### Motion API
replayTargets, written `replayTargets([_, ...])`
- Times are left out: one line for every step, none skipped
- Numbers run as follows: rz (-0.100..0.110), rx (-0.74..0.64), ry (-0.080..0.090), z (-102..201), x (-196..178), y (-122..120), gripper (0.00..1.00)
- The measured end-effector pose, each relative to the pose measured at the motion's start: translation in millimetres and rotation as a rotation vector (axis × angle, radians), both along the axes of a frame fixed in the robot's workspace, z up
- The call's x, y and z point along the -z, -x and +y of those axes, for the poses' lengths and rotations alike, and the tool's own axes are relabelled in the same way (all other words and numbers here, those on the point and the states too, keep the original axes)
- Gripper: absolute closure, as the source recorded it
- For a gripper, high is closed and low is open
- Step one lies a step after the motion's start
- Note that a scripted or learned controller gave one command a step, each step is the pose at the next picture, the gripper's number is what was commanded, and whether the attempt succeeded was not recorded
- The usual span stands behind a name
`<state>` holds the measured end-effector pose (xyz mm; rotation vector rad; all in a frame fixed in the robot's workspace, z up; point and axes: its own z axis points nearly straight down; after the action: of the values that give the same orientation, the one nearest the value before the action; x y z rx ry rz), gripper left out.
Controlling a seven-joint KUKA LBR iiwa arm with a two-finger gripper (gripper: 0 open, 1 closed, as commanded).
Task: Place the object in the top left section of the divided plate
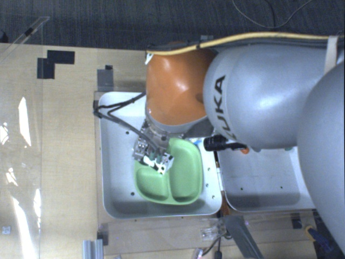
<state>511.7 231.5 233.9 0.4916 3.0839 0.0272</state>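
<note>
A green divided plate [180,177] lies in the left white bin [116,198], toward its right side. My gripper [153,156] hangs over the plate's upper left part, just under the orange wrist band [175,88]. The gripper's metal body and dark tips cover that section, so I cannot make out the fingers or anything between them. No loose object is visible on the plate's exposed sections.
The right white bin [269,190] lies beside the left one, mostly under the large grey arm [269,85]. Black cables [116,112] run across the left bin's upper left corner. A small orange-tipped item [243,150] sits near the divider between bins.
</note>
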Motion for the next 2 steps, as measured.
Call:
replayTargets([0.0, 0.0, 0.0, 0, 0, 0, 0.0])
replayTargets([0.007, 0.3, 0.001, 4, 140, 19, 0.0])
